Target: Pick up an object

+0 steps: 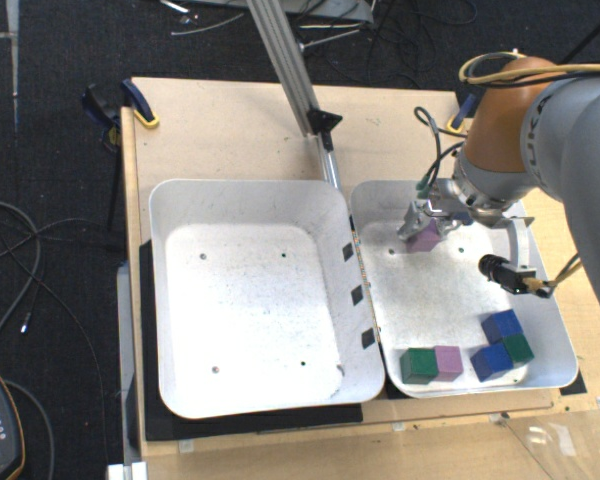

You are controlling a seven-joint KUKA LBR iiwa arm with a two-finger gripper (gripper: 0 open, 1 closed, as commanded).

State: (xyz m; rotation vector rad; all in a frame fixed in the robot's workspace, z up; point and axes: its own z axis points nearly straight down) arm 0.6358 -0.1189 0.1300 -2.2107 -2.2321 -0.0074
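In gripper (421, 230): purple block (425, 238).

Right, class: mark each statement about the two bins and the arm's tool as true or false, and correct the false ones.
1. The tool has a pink block between its fingers. True.
2. The green block lies in the left bin. False: it lies in the right bin.
3. A second pink block sits beside the green block. True.
4. The blue blocks are stacked at the right bin's far edge. False: they lie near its front right corner.
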